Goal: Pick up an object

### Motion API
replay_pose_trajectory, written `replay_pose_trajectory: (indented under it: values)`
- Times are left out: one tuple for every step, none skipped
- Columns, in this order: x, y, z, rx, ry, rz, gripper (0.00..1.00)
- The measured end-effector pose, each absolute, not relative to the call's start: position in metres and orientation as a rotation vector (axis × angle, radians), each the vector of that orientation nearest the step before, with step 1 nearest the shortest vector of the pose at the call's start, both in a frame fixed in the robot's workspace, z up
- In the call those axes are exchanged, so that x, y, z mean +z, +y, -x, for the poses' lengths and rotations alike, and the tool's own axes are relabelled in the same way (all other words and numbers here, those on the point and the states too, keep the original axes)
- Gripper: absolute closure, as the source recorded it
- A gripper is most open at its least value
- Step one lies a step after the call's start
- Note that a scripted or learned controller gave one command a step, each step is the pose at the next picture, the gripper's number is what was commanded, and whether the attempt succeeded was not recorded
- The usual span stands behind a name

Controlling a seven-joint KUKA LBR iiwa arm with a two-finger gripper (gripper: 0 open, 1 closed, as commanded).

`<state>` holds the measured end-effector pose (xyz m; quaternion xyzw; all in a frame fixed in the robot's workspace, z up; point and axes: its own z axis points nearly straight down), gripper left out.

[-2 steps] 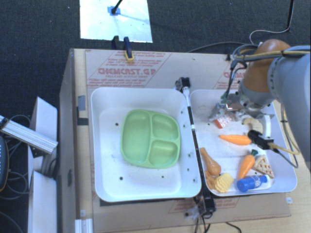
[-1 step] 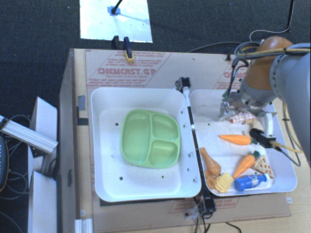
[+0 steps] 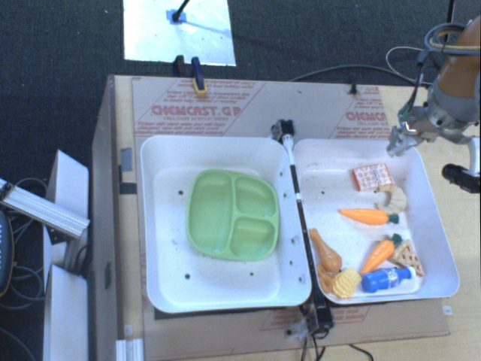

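Observation:
The right bin [image 3: 436,224] holds several toy foods. A checked orange wafer [image 3: 373,177] lies at its back, with a cream piece [image 3: 393,198] just in front of it. One carrot [image 3: 365,216] lies across the middle and a second carrot [image 3: 379,255] sits lower right, beside a small waffle piece [image 3: 409,256]. A drumstick [image 3: 325,251], a yellow corn piece [image 3: 346,283] and a blue bottle [image 3: 386,278] sit along the front. My gripper [image 3: 400,139] hangs over the bin's back right rim, above and right of the wafer, with nothing seen in it.
The left bin [image 3: 169,277] carries a green divided plate [image 3: 231,214]. A black-and-white bar [image 3: 293,179] runs between the bins. A black clamp [image 3: 189,68] sits at the bench's back edge. The arm [image 3: 455,81] and its cables stand at the right.

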<state>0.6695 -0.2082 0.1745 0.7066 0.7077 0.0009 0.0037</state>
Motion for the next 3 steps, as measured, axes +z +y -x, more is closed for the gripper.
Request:
replay_pose_trajectory:
  values:
    - [0.173, -0.207, -0.669, 0.002, 2.222, -2.215, 0.00]
    - [0.085, -0.186, -0.602, 0.003, 2.223, -2.217, 0.00]
    - [0.084, -0.152, -0.641, 0.002, 2.225, -2.216, 0.00]
